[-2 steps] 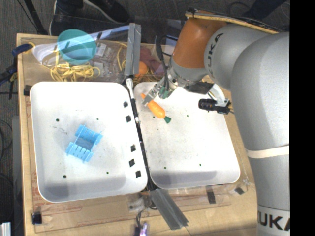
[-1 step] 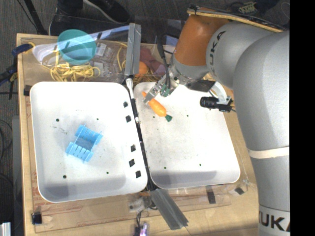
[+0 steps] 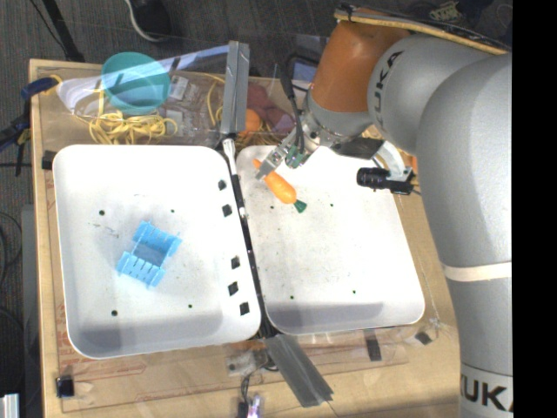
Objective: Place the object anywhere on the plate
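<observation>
An orange toy carrot [image 3: 282, 186] with a green end lies slantwise in the right bin [image 3: 348, 268], close to its back left corner. My gripper [image 3: 285, 158] hangs right over the carrot's upper end, below the orange wrist band; whether it touches the carrot is unclear. A blue ribbed plastic piece [image 3: 148, 254] rests flat in the middle of the left bin [image 3: 96, 320], well apart from the gripper.
The grey arm covers the bench's right side. Behind the bins lie a teal bowl [image 3: 135, 79], a tangle of yellow cord [image 3: 126, 127] and clear bags. A raised divider with black clips [image 3: 237, 259] runs between the bins.
</observation>
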Motion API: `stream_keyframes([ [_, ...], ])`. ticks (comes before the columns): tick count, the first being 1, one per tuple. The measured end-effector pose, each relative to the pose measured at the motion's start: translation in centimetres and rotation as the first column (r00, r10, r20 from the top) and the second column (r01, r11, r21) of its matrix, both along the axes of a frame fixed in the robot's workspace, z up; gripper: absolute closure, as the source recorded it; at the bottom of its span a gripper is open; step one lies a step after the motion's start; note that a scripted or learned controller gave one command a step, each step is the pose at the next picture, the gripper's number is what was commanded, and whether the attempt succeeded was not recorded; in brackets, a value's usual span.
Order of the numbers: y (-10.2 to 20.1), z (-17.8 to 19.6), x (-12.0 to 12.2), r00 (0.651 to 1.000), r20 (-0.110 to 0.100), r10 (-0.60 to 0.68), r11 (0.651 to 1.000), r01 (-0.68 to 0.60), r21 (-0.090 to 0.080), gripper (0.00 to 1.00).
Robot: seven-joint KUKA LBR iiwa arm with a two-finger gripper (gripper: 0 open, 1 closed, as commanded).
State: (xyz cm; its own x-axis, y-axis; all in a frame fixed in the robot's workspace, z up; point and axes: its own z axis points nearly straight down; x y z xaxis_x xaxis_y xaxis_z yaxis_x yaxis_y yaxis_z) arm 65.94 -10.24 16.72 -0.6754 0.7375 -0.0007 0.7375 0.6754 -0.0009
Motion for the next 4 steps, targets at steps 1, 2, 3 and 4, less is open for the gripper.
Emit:
stream_keyframes([
  [1,4.7,2.5,-1.4,0.998,-0.003,-0.065,0.998,0.065,0.001,1.00],
  [2,2.8,2.4,-4.4,1.000,-0.003,0.026,1.000,-0.026,0.001,1.00],
  [3,5.0,2.5,-3.0,0.999,0.000,0.032,0.999,-0.032,0.000,1.00],
  [4,6.3,2.5,-1.0,1.000,0.001,0.002,1.000,-0.002,0.000,1.00],
])
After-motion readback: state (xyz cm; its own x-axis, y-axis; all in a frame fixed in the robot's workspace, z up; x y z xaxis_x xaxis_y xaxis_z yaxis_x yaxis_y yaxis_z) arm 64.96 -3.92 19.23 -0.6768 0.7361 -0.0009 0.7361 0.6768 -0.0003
